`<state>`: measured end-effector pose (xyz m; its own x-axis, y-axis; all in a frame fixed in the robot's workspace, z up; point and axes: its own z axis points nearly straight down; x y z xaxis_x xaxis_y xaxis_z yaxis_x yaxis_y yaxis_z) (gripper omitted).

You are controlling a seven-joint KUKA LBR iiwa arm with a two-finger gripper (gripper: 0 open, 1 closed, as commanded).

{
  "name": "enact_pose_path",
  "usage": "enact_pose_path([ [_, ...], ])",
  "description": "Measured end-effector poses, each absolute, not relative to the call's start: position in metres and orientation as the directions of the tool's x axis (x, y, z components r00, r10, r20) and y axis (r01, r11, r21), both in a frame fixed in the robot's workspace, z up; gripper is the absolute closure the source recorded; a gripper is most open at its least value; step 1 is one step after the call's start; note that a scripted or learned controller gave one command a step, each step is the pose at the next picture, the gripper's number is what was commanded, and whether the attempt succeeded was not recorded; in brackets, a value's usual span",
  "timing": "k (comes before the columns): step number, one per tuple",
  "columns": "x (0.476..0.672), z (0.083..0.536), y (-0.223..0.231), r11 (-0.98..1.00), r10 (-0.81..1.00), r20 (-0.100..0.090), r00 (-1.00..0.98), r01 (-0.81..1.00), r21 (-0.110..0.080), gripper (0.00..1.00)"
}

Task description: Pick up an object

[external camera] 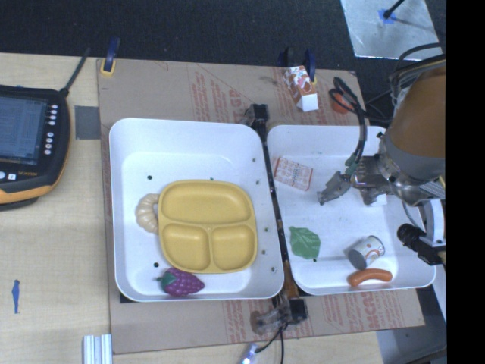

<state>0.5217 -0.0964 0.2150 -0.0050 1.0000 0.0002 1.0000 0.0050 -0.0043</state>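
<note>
The bench carries a brown board, and on it two white bins lie side by side. The left bin holds a yellow tray with three compartments, which takes most of its floor. A beige pastry touches the tray at its 9 o'clock edge, and purple grapes lie just beside the tray at about 7 o'clock.

The arm comes in from 3 o'clock and hangs over the right bin. Its gripper points toward 8 o'clock near the middle of that bin (I cannot tell if the jaws are open or closed, the dark fingers blur together). Nothing is seen between them.

In the right bin, a small packet with red print lies at 10 o'clock, near the gripper but apart from it. A green leaf lies at 7 o'clock. A can is tipped on its side at 5 o'clock, and an orange sausage lies just beside it, toward 6 o'clock, against the bin's wall.

Off the board at 9 o'clock rests a tablet. At 12 o'clock, beyond the right bin, a little carton stands.
</note>
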Motion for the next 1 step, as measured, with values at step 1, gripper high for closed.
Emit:
enact_pose_path([
  [1, 0.5036, 0.1731, -0.1612, 0.004, 1.0, -0.001, -0.004, 1.0, -0.005, 0.0],
])
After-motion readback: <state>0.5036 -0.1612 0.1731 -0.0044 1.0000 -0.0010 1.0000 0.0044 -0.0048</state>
